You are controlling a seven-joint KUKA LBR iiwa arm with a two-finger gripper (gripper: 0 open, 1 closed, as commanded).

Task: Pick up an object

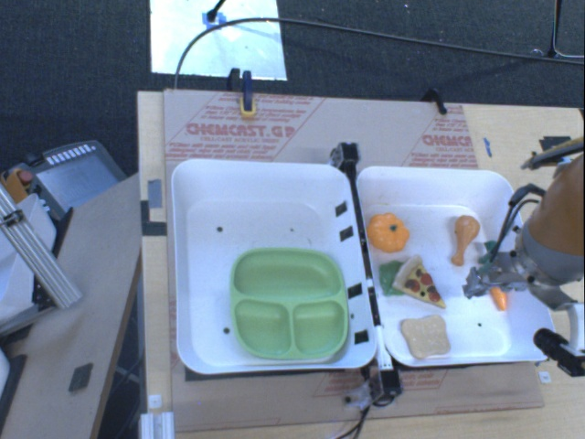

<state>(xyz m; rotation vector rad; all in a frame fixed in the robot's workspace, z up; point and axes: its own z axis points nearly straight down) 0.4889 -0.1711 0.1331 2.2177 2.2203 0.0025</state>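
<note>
In the camera view I see the gripper (pixel 486 282) low in the right bin (pixel 439 183), at its right side. A small orange carrot (pixel 498 298) lies touching its tip; I cannot tell if the fingers are closed on it. The pumpkin (pixel 388 233), drumstick (pixel 464 237), pizza slice (pixel 419 282) and bread (pixel 426 336) lie further left. The left bin (pixel 256 186) holds a green tray (pixel 289 302).

A robotics laboratory is appearing here. Two white bins (pixel 274 176) are sitting on a cardboard-covered bench (pixel 311 122). Cables (pixel 384 35) are trailing across dark carpet (pixel 73 62).
</note>
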